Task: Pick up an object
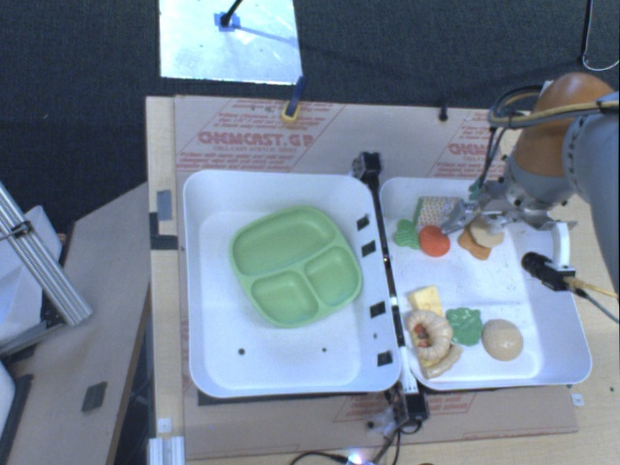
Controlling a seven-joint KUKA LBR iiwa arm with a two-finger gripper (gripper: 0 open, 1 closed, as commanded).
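Note:
The right bin holds several toy foods. Along its far side lie a red tomato, a green leafy piece, a speckled green and tan slab and brown bread slices. Nearer the front are a yellow cheese wedge, a pink ring-shaped shrimp piece, a green piece and a beige round bun. My gripper hangs low over the far part of this bin, just above the bread slices and right of the tomato.
The left bin holds a green divided plate. A black divider with clips runs between the bins. A black cable plug and a white bracket hang from the arm over the right bin's right side.

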